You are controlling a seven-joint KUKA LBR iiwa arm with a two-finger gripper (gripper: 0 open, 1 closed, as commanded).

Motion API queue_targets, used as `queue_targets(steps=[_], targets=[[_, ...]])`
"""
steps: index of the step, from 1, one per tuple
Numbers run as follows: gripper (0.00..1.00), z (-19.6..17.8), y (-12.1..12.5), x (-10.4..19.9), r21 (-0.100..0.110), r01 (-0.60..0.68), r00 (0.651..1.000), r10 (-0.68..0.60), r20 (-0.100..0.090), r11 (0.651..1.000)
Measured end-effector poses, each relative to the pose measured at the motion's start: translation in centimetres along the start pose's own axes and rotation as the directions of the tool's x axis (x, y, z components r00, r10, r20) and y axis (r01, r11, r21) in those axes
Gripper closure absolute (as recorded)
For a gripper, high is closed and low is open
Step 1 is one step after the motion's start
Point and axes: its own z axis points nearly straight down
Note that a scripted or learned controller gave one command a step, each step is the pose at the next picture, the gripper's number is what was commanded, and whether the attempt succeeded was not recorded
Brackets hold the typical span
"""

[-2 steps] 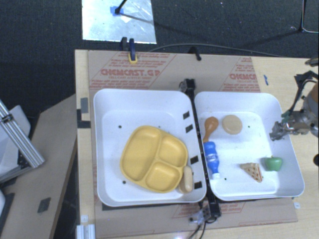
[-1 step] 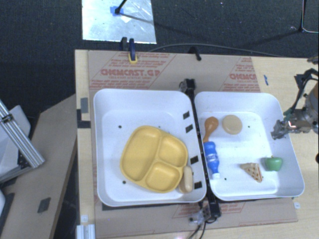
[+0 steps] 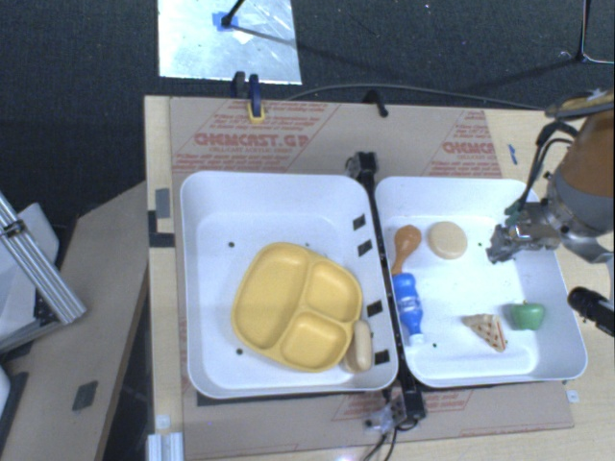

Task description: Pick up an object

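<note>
Camera view: grey two-finger tool point(image 3: 502, 245) hangs over the right white bin point(image 3: 567, 353), its opening impossible to judge. Candidates lie loose for picking: round beige biscuit point(image 3: 447, 239) just beside it, green pepper-like toy point(image 3: 527, 315) and wedge-shaped sandwich piece point(image 3: 487, 330) nearer the camera.

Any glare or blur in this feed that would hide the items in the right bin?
Camera view: light is even and soft, shadows faint. The white bins look bright but not blown out. The bottle, round biscuit, wedge and green object read clearly. The gripper is slightly soft. The strongest glare is on the foil sheet beyond the bench.
</note>
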Motion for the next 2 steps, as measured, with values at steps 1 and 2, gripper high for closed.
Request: queue_targets(steps=[1, 2], targets=[[1.0, 0.9, 1.7, 4.8, 0.0, -0.001, 1.0, 0.001, 0.0, 1.0], [1.0, 1.7, 2.3, 10.2, 0.002, -0.001, 1.0, 0.001, 0.0, 1.0]])
